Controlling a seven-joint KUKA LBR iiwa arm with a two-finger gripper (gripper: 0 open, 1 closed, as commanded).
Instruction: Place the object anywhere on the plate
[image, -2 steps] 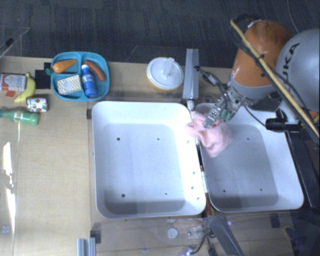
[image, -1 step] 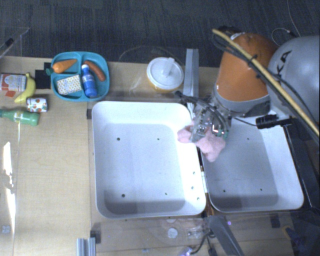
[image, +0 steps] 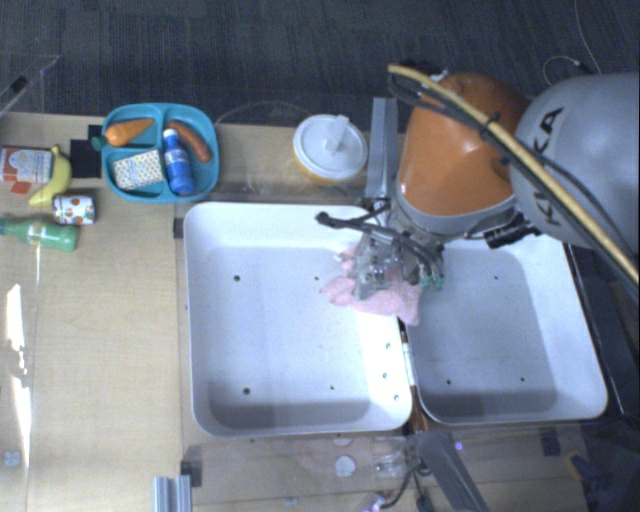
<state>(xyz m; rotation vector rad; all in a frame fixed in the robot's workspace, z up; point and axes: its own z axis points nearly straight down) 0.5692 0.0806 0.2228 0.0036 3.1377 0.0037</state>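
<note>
Overhead, the arm (image: 470, 150) bends down; tool (image: 385, 275) above pink object (image: 375, 295).

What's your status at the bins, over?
Gripper low over the left bin's right edge, finger state unclear. Pink object right beneath it, grasp unconfirmed. Blue divided plate sits on the bench beyond the bin, food already in it.

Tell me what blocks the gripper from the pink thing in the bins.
Nothing visible does. The gripper hangs directly over the pink object at the right edge of the left bin, close above or touching it; no other item lies between them.
</note>
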